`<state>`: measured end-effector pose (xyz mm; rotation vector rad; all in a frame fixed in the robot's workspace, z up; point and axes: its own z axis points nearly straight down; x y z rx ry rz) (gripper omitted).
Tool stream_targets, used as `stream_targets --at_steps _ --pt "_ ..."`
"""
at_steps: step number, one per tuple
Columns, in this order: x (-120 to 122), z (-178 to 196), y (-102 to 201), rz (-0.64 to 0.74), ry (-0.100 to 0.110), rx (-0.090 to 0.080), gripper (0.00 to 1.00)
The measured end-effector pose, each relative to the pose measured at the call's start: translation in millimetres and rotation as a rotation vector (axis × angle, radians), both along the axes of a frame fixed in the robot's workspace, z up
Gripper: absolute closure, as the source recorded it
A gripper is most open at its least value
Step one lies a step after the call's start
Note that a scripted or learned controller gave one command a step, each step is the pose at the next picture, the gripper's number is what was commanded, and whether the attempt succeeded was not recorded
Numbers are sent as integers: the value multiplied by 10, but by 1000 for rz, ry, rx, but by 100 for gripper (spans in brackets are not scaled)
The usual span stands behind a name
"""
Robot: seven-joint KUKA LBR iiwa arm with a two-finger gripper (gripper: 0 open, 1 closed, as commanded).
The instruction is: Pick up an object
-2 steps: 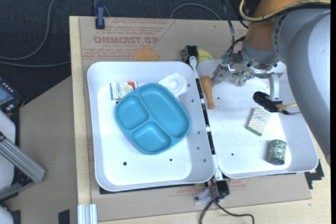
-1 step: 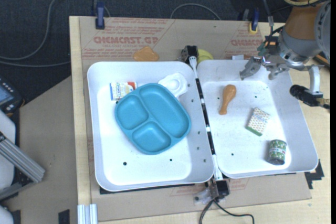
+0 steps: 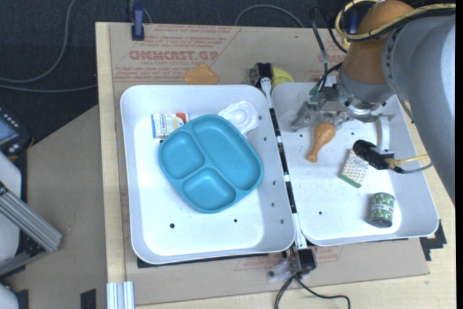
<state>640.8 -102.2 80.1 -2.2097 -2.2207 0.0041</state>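
My gripper (image 3: 318, 116) hangs near the right bin's (image 3: 412, 224) far edge, touching the drumstick toy (image 3: 320, 140); its opening I cannot tell. I'd straddle the thick end squarely.

Single fixed camera above bench (image 3: 108, 155), looking down at slant. Both white bins (image 3: 137, 177) in frame, left and right. Arm (image 3: 419, 61) enters from right edge. Medium distance.
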Motion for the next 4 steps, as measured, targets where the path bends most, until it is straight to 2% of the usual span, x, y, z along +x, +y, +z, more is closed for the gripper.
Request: stream_targets --at_steps 1,2,3,4 --pt "23 154 -40 -3 -10 -5 100" --pt "21 148 -40 -3 -9 -5 0" --pt "297 1342 366 1 -25 -5 0" --pt "-441 799 -298 -13 2 -5 0"
